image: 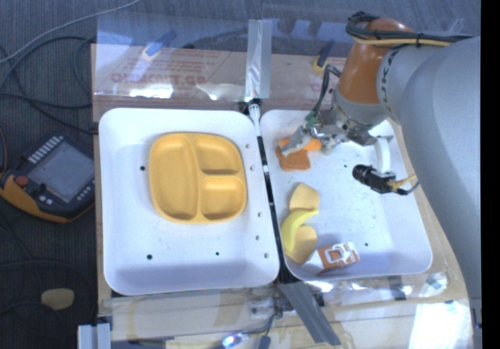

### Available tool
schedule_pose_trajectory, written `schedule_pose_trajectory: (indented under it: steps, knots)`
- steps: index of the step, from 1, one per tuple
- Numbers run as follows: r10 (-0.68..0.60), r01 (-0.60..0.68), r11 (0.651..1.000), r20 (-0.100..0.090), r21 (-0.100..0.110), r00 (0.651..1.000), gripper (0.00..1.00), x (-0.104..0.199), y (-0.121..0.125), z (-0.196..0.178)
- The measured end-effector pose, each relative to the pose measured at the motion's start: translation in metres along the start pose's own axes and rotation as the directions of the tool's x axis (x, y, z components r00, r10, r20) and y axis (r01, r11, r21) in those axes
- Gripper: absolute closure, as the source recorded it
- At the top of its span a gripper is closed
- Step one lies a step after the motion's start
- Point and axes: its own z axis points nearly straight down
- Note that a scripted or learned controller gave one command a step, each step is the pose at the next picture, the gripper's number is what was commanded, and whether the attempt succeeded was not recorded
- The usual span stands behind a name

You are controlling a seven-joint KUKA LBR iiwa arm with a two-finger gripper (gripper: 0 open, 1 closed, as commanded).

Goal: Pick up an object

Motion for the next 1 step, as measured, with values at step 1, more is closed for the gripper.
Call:
schedule_pose_trajectory:
  steps: [1]
  knots:
    - [-0.018,0.018,1.000,-0.005,0.016,1.000,0.00,-0.0019,0.0052,0.0004]
